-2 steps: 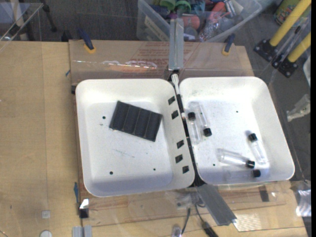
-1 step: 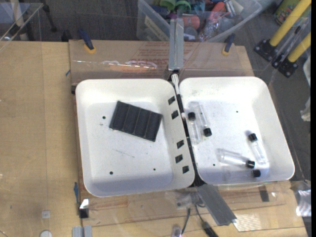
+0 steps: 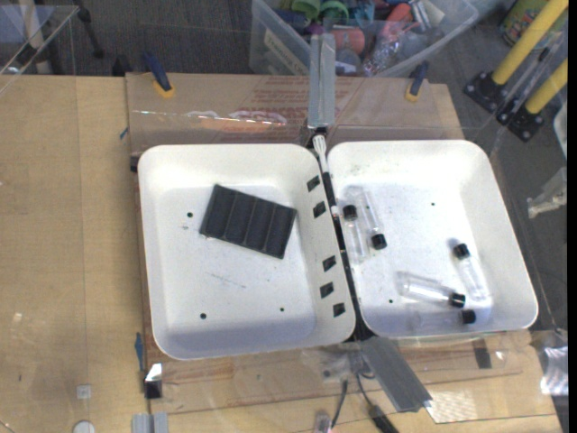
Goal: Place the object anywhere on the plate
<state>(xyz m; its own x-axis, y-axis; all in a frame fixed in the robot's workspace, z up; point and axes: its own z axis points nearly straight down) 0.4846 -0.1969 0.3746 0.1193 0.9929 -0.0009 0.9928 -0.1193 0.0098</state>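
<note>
- A wooden counter (image 3: 63,242) carries two shallow white bins side by side, seen from above at a slant.
- The left bin (image 3: 171,323) holds one dark, flat, rectangular plate (image 3: 248,221). It has a matte, ribbed surface with about four parallel panels. Its long axis runs from far left to near right, slightly tilted against the bin's edges.
- The right bin (image 3: 424,165) holds the objects: four clear plastic vials with black caps, all lying on their sides.
- Two vials lie close together near the bin's left wall. One vial (image 3: 357,211) has its cap toward the left; the second vial (image 3: 367,233) points its cap toward the near right.
- A third vial (image 3: 471,269) lies near the right wall, its cap at the far end and its long axis running near to far.
- The fourth vial (image 3: 427,289) lies near the front, its long axis left to right and its cap at the right.
- The gripper's state cannot be told.
- Beyond the counter stands a clear tub (image 3: 361,16) of mixed colourful items.
</note>
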